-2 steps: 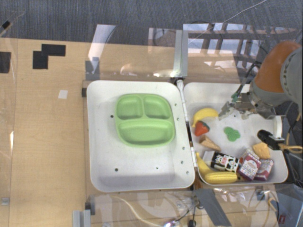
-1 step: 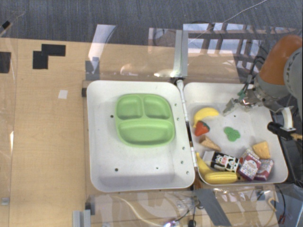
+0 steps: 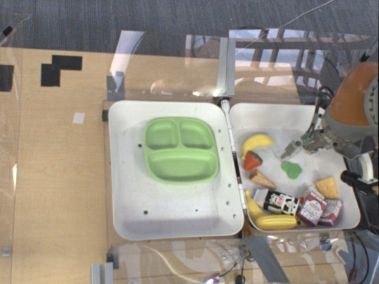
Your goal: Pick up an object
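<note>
One green toy (image 3: 291,170) lies just below the gripper (image 3: 294,149).

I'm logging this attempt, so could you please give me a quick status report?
Gripper low in right bin, nothing between its fingers. Green toy just below it, untouched. Banana and strawberry close by to its left.

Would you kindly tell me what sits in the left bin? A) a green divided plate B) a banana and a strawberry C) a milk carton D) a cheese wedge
A: the green divided plate lies alone in the left bin, while the toy food sits in the right bin.
</note>
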Robot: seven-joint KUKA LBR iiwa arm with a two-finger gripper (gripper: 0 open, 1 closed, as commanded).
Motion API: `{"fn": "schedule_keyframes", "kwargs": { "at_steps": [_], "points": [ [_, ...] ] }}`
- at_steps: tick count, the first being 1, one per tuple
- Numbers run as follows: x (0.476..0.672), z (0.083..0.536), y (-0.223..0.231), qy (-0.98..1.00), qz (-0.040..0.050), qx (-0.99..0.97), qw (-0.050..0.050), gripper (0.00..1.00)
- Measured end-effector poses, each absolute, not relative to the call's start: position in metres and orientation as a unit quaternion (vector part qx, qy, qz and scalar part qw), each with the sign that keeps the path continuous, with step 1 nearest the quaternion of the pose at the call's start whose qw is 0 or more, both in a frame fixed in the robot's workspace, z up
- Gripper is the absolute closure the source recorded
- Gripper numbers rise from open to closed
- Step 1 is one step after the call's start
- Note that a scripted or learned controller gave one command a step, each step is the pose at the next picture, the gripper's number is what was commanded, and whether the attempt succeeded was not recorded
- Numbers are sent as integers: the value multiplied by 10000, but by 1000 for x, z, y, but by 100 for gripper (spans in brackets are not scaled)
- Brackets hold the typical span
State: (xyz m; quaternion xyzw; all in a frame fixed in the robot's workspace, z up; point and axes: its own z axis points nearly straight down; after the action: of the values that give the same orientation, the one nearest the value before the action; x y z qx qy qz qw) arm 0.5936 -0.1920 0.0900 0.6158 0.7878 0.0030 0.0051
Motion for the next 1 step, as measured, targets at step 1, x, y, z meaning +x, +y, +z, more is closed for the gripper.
{"fn": "schedule_keyframes", "kwargs": {
  "at_steps": [1],
  "points": [
    [547, 91, -157, 7902, 39, 6128, 71, 0]
  ]
}}
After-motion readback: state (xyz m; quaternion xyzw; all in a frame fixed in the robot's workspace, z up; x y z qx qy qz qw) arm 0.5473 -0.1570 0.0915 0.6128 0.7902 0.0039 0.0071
